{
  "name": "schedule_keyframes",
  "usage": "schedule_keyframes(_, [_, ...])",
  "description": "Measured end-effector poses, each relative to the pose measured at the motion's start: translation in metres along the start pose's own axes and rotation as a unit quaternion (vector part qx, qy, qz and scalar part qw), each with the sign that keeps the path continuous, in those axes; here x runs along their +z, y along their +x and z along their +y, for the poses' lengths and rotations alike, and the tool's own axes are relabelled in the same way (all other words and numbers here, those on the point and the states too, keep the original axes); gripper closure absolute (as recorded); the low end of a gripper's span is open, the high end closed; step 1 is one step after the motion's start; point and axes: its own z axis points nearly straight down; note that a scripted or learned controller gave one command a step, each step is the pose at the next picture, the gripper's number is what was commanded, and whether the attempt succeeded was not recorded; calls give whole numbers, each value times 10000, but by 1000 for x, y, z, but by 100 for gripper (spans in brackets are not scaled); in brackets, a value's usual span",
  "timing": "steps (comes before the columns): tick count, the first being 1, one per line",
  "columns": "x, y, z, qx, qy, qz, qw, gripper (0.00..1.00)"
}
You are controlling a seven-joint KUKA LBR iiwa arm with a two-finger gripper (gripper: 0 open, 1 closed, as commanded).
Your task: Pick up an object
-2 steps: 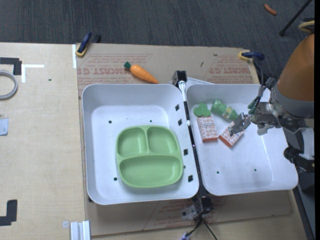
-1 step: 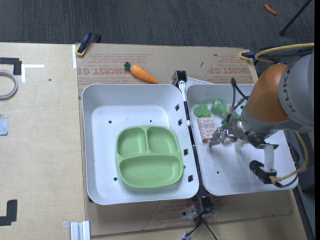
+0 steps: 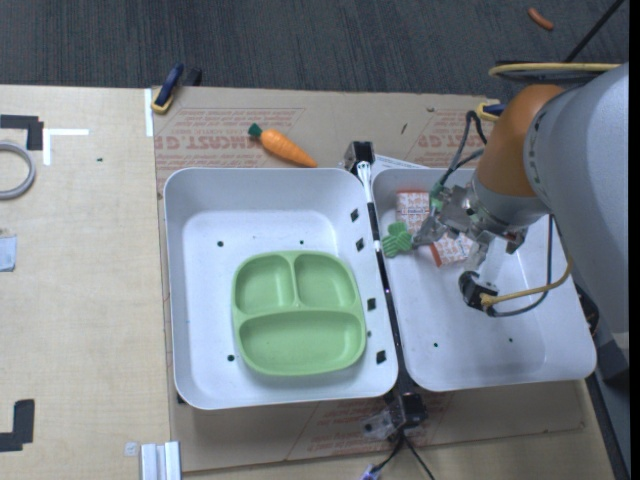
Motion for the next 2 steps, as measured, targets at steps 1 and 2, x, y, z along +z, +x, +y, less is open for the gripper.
schedule_keyframes(1, [-9, 0, 0, -15, 6, -4, 10000, 100])
schedule_keyframes(2, [-138, 47, -7, 1151, 4, -6, 9934, 100])
